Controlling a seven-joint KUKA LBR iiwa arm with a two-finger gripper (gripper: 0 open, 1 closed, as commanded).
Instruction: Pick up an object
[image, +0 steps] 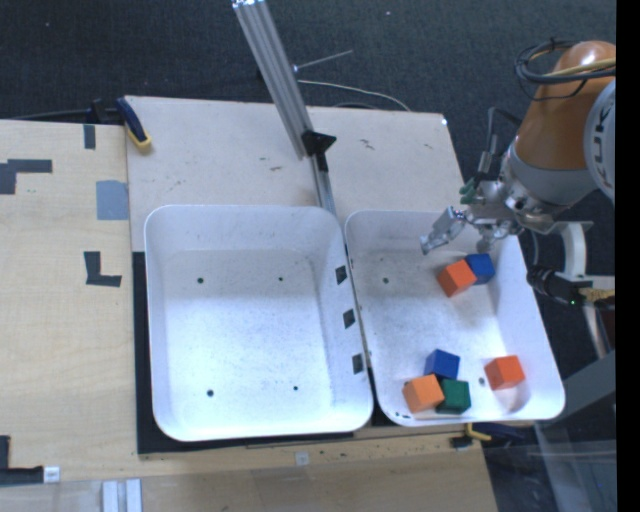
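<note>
In the right bin (520, 300), near its far end, an orange block (457, 277) and a blue block (481, 267) sit touching each other, the blue one on the side toward the arm. The jaws of the gripper (462, 232) hang just above and beyond this pair, holding nothing; whether they stand wide or narrow I cannot tell. Toward the bin's near end lie four more blocks: another blue block (442, 364), an orange one (424, 392) and a green one (455, 396) clustered together, and a red-orange block (505, 372) a little apart to their right. The left bin (160, 300) sits alongside on the tabletop (60, 300).
</note>
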